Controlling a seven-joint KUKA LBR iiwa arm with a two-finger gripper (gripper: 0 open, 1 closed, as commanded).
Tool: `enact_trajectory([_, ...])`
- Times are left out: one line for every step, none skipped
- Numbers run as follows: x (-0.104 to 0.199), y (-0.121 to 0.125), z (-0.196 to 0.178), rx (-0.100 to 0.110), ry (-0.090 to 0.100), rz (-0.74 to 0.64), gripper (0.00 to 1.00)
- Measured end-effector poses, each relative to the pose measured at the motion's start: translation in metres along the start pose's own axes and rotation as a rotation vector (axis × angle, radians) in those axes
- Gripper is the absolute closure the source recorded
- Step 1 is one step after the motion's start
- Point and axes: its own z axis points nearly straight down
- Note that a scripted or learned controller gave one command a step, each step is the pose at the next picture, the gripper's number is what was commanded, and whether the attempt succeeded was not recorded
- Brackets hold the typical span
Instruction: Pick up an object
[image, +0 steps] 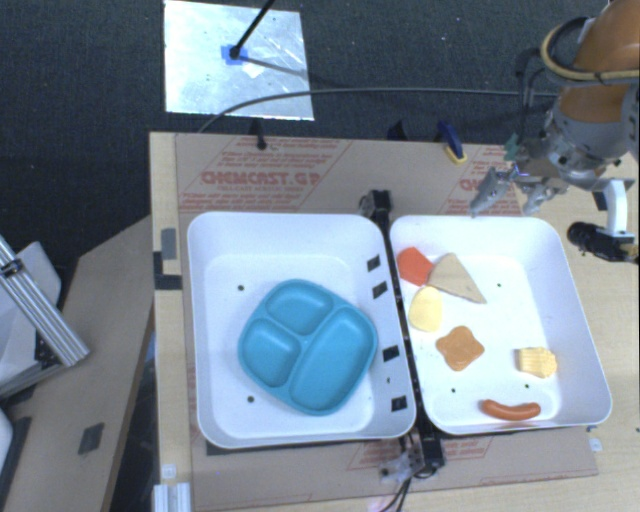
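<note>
**Gripper open above the right bin's far rim, nothing picked yet**

Camera view, looking down at a slant. The arm comes in from the right; its orange band sits at the top right corner. The gripper (510, 193) hangs above the far rim of the right bin (575, 300), its two fingers spread apart with nothing between them. Judgement: this is an approach pose, held high and off to the back so the bin's contents stay reachable from above.

Right bin holds the candidates for the pick, all small toy food pieces, matte and plastic-looking:
- red piece (414, 265), blocky, near the divider, touching or just beside the tan wedge (458, 279), which is flat and triangular.
- pale yellow piece (426, 309), rounded, just below those two.
- orange piece (459, 347), flat with a lobed outline, mid-bin.
- yellow ridged piece (536, 361), towards the right wall, apart from the rest.
- sausage (510, 409), long and thin, orange-red, lying near the front wall.

Judgement: the isolated pieces (ridged one, sausage) leave more finger clearance than the cluster by the divider. Flat ones may be hard to get fingers under.

Left bin (225, 300) holds a blue divided plate (307, 346), smooth, three compartments, lying flat. Both bins are shallow, white, with rounded corners, resting on a cardboard sheet (300, 175).
</note>
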Motion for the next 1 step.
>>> enact_trajectory([0.0003, 0.0019, -0.0077, -0.012, -0.002, -0.002, 0.00])
